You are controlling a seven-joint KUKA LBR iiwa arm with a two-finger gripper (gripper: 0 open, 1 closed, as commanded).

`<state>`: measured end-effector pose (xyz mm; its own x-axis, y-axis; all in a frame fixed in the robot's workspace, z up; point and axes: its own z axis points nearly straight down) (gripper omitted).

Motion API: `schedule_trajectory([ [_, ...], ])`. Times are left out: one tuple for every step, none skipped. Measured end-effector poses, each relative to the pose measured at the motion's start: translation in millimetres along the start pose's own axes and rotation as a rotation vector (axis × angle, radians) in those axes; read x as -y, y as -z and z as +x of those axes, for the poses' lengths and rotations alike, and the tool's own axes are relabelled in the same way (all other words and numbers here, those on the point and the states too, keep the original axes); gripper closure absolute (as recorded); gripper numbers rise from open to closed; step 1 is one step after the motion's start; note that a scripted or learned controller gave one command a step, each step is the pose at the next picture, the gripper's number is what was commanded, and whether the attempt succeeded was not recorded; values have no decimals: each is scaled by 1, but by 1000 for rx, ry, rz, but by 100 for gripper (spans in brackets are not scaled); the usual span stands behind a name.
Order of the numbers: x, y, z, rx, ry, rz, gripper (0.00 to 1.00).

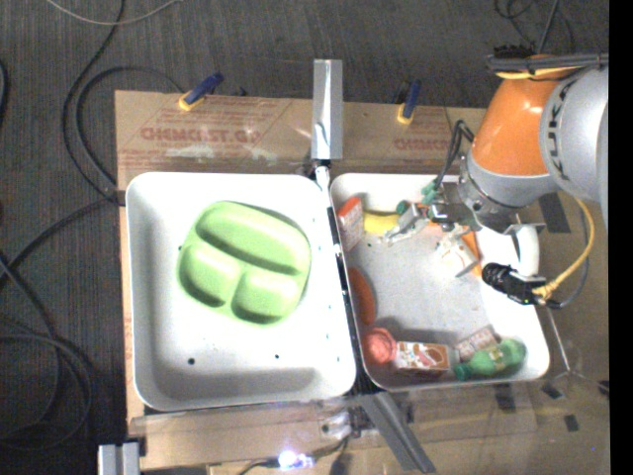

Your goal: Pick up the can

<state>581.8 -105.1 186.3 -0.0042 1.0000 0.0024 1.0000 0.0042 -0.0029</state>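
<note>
The can [407, 354] lies on its side along the front wall of the right bin [435, 295], its red end pointing left and a red-brown label around its body. My gripper [409, 224] hangs over the far part of that bin, beside a yellow object [377, 224]. It is well behind the can and not touching it. The grey arm with its orange band [519, 137] comes in from the right.
The left bin [158, 354] holds a large green moulded shape [244, 262]. In the right bin there is an orange-white packet [348, 221] at the back left, a brown round object [361, 295] on the left wall, and a green object [492, 359] with a labelled packet [476, 341] at the front right.
</note>
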Motion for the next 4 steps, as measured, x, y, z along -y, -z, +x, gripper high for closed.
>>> schedule_trajectory([
  [-5,-84,-51,-1,26,1,0],
  [15,-96,3,5,-98,-17,0],
  [-22,-96,-36,-12,-93,-6,0],
  [-31,-94,-41,-24,-83,-2,0],
])
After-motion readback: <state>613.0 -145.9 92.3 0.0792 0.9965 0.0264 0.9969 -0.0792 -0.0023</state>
